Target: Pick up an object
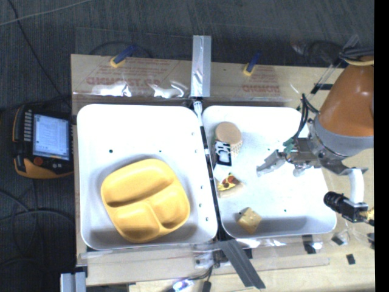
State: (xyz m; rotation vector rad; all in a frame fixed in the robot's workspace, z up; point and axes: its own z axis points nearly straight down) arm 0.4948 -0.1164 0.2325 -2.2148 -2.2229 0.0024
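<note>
Yellow tray (144, 198) left bin (91, 163); black-white label (222, 155) unreadable; end effector (271, 162) above right bin (273, 117).

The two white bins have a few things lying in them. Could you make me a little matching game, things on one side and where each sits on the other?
Things:
1. yellow divided tray
2. round tan cup
3. small tan block
4. gripper

Places:
A. near the front edge of the right bin
B. in the left bin
C. over the right bin's middle
D. near the back of the right bin, by the divider

Pairs: 1-B, 2-D, 3-A, 4-C
</note>
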